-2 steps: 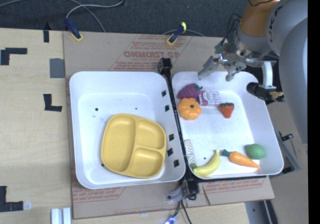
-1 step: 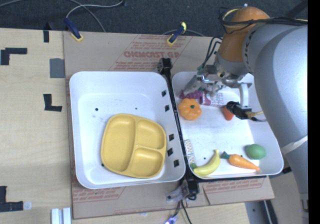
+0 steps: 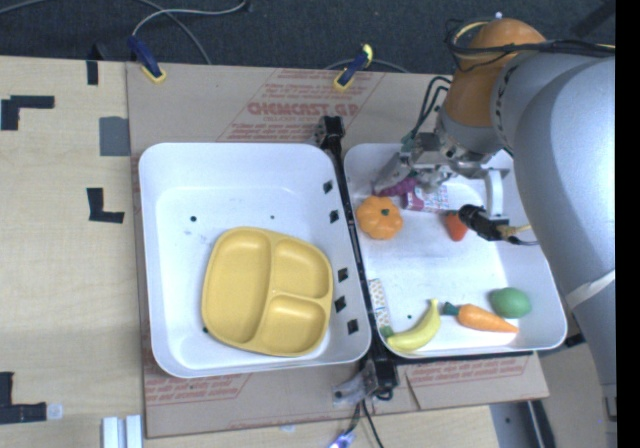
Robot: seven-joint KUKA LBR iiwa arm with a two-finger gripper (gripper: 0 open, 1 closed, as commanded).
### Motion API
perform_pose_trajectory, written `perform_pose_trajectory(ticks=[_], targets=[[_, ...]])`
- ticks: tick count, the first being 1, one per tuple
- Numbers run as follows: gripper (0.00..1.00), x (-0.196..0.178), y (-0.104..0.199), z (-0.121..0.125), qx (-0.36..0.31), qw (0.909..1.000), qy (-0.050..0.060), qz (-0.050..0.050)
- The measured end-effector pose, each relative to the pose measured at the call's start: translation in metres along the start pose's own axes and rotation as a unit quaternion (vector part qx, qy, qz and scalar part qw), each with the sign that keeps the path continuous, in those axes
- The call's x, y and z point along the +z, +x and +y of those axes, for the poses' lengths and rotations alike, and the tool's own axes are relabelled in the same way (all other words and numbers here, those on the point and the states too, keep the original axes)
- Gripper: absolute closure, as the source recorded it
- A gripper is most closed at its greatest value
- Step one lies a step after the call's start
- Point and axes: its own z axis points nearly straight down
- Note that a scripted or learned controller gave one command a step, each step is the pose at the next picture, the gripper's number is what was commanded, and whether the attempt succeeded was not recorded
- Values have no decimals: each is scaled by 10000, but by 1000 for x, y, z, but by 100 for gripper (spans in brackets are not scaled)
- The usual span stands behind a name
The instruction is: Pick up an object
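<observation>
My gripper hangs over the back of the right bin, below the arm's orange band. Its fingers stand apart, so it is open, one finger to the left and one to the right. A purple and white packet lies under it, between the fingers, and I cannot tell whether they touch it. An orange pumpkin-like fruit sits just left of the packet. A small red piece lies to its right.
At the right bin's front lie a banana, a carrot and a green lime. The left bin holds a yellow divided plate. The arm's grey body covers the right side.
</observation>
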Motion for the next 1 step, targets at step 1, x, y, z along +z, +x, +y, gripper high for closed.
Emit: perform_pose_trajectory(ticks=[1], targets=[[100, -12, -1, 1, -8, 10000, -15, -23]])
